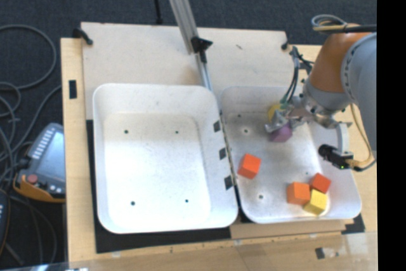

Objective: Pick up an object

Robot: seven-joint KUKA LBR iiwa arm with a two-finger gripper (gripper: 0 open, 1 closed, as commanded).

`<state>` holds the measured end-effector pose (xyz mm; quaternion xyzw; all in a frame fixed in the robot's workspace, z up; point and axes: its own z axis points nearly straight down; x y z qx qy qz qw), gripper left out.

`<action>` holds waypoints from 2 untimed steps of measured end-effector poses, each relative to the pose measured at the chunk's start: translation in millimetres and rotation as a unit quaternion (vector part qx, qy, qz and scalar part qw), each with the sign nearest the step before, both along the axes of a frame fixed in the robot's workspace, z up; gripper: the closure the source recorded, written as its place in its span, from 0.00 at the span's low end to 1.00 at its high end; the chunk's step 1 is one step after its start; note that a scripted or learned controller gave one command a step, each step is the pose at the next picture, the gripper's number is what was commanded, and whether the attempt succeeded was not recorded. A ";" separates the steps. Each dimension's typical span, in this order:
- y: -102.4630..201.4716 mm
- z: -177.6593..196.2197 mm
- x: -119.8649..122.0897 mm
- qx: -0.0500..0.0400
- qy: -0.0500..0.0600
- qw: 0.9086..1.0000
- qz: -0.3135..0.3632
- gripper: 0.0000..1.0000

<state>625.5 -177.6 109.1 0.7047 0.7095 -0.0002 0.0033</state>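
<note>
The gripper point(279, 127) is lowered into the right bin point(266, 212) at its far side, right at a purple object point(281, 133) with a yellow piece point(274, 112) just beside; a grasp cannot be confirmed, and whether it is open or closed cannot be told. Nothing is seen lifted, so the pick is judged not yet done, with an orange cube point(250, 165) mid-bin and an orange, red and yellow cluster point(309, 193) near the front corner left lying.

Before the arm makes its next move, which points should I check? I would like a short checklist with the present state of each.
1. End effector is over the right bin: ok.
2. A target is near it: ok, a purple object lies right at it.
3. Purple object held between the fingers: cannot tell, the view is too blurred there.
4. Other objects stay apart from the target: ok, the lone orange cube and the corner cluster lie lower in the bin.
5. Cable at the wrist hangs free: cannot tell.
</note>
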 end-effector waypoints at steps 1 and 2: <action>78.0 -6.9 -12.5 0.001 -0.005 1.000 0.000 1.00; 158.7 93.5 50.1 0.003 -0.004 1.000 0.001 1.00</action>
